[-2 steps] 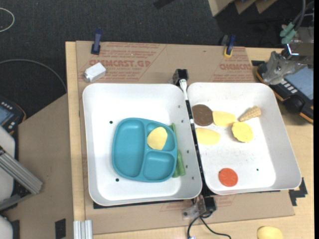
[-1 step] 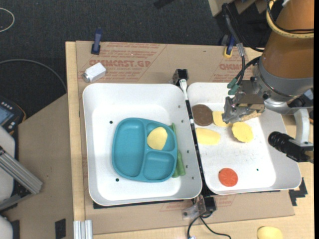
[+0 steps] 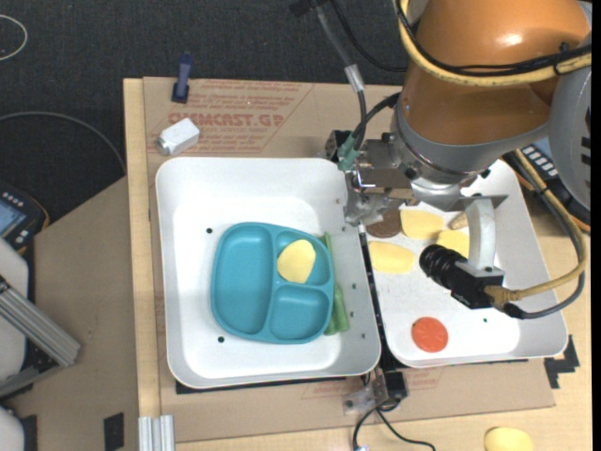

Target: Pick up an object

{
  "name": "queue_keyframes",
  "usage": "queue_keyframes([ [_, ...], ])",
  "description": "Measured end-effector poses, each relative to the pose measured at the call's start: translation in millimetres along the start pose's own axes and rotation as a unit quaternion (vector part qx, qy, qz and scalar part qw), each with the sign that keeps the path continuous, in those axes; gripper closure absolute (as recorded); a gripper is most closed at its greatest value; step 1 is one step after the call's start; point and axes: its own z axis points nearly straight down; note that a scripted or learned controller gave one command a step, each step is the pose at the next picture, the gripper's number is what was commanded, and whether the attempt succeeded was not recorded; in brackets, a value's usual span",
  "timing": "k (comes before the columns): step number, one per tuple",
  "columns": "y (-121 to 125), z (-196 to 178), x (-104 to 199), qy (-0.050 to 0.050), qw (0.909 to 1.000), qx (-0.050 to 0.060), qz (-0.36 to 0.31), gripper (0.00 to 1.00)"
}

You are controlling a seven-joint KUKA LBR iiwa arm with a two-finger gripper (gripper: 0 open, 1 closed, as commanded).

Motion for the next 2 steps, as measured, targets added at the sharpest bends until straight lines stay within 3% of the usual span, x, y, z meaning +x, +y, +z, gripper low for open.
queue_keyframes([
  [1,1.3,-9.7,-6.7,-0.001,1.0000,-0.001,0.006,1.00],
  [2,-5.8,4.5,49.0,-0.002,1.0000,0.004,0.004,1.00],
])
